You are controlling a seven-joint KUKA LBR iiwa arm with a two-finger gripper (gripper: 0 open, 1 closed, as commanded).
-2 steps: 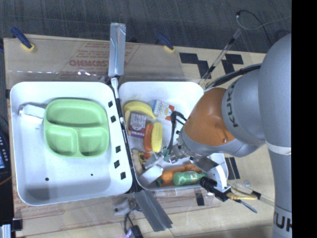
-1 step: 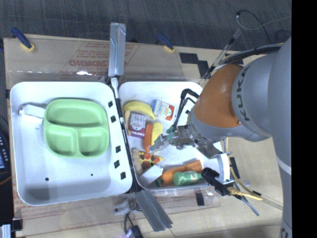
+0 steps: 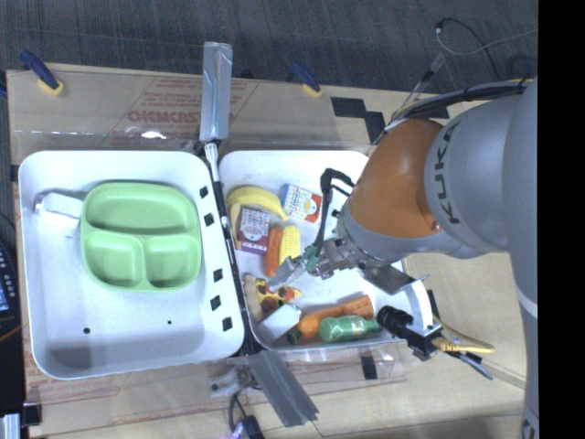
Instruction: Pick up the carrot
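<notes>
Two white bins were seen side by side on the bench: the left bin (image 3: 37, 245) held a green divided tray (image 3: 142, 234), and the right bin (image 3: 274, 165) held a crowd of toy foods. Along the right bin's left side lay a banana (image 3: 253, 198), a small red-labelled packet (image 3: 251, 227), a corn cob (image 3: 290, 241) and a short orange-red piece (image 3: 272, 250) just beside it. The gripper (image 3: 294, 268) was held low over the bin's middle, near the corn, with nothing visibly caught between its fingers; whether it was spread or closed could not be told. The carrot (image 3: 340, 315) lay nearer the front wall, slanted, with a green bottle (image 3: 347, 329) touching its lower side and a white item (image 3: 279, 318) at its left end. It was judged that the reach was not yet aligned: the gripper would best be shifted toward the front wall and turned so its fingers straddled the carrot across its width. The upper, uncovered stretch was judged the better target, since the bottle could be pinched along with it, or the carrot nudged against the wall.
</notes>
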